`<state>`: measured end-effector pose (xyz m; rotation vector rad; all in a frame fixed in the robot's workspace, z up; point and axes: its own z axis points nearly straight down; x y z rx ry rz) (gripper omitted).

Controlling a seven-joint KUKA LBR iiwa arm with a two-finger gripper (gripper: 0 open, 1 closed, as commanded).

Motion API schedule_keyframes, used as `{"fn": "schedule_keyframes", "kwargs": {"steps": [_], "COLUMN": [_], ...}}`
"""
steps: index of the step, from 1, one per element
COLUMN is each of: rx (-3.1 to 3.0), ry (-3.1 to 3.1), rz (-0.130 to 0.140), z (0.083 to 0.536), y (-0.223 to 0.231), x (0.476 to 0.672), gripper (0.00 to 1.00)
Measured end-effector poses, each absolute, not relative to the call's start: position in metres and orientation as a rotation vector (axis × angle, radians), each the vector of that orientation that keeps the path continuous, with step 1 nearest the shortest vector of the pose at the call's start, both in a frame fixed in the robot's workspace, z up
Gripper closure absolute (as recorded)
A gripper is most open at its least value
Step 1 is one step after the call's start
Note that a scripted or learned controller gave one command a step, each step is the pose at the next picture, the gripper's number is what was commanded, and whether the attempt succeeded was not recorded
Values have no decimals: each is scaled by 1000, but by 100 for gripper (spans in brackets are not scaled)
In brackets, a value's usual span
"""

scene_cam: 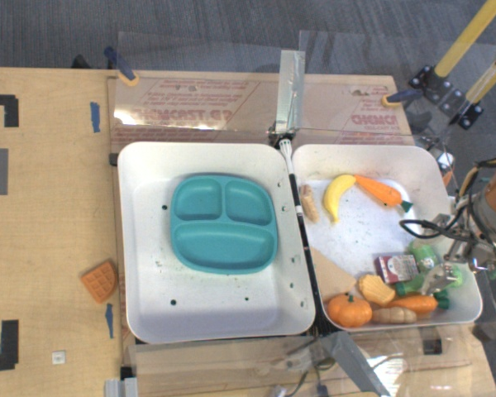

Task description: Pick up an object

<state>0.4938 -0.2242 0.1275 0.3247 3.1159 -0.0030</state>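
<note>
Objects for picking lie in the right bin (pixel 314 160) of 2 shallow white bins set side by side on the bench (pixel 41 222). Item 1: yellow banana (pixel 337 194), near the bin's far left corner, curved, lying flat. Item 2: orange carrot (pixel 379 191) with a green tip, just beside the banana on its right, along the far edge. Item 3: small tan piece (pixel 309 204), against the bin's left wall, just left of the banana. Item 4: small orange pumpkin (pixel 349 309), at the near left corner. Item 5: tan bread-like piece (pixel 376 289), touching the pumpkin's upper right. Item 6: second carrot (pixel 413 304), along the near edge toward the right corner. Item 7: dark red packet (pixel 396 267) and green pieces (pixel 424 252), clustered by the right wall. Left bin (pixel 140 222): 1 teal divided plate (pixel 224 224) with 3 compartments, about central. Bench, left of the bins near the near edge: 1 orange waffle-like square (pixel 100 280), well apart from everything else. Pincer (pixel 446 271): at the right bin's right edge, low among the green pieces and the packet; cables and metal parts crowd it, so whether it is spread or pressed together cannot be told.
</note>
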Motion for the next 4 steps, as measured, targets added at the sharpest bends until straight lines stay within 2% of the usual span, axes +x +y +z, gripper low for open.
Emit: {"fn": "schedule_keyframes", "kwargs": {"steps": [1,2,3,4], "rx": [268,-12,438,757], "ry": [3113,3128,3078,3038], "rz": [3,0,7,2], "z": [90,190,100,89], "y": [-115,-80,-99,-127], "x": [485,583,608,532], "gripper": [0,0,0,0]}}
